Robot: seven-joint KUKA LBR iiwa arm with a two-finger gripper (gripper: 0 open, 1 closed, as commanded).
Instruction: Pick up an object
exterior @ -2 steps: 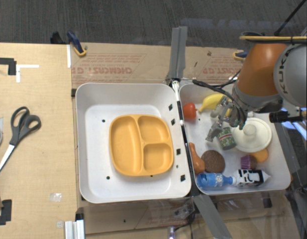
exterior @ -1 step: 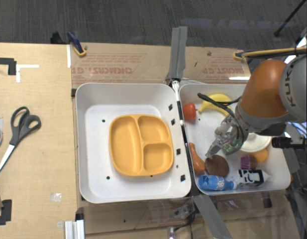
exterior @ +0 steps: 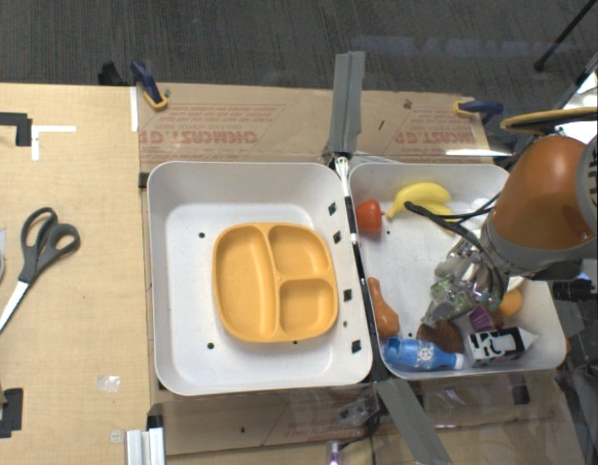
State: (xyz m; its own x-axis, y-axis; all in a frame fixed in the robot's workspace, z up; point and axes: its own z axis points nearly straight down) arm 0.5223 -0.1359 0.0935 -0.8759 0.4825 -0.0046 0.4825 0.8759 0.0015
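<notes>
A pair of scissors with black handles lies on the bare wood near the left edge of the table, well apart from the bins. Next comes the left bin, which holds a yellow-orange divided plate lying flat near its middle, three compartments facing up. The two bins touch along their shared wall. In the right bin, just beside that shared wall, a small red round item sits toward the far side, and a brown-orange piece lies nearer the front. A yellow banana rests in the far part of the bin, near its back wall. Along the front wall lies a blue bottle on its side, with a dark brown object touching it and a black-and-white item just beside that toward the front right corner. The end effector reaches down into the right half of this bin, above the cluster of small things near the front right; I cannot tell how it is set or whether anything is in it. An orange round piece peeks out just beside it, near the bin's right wall.
</notes>
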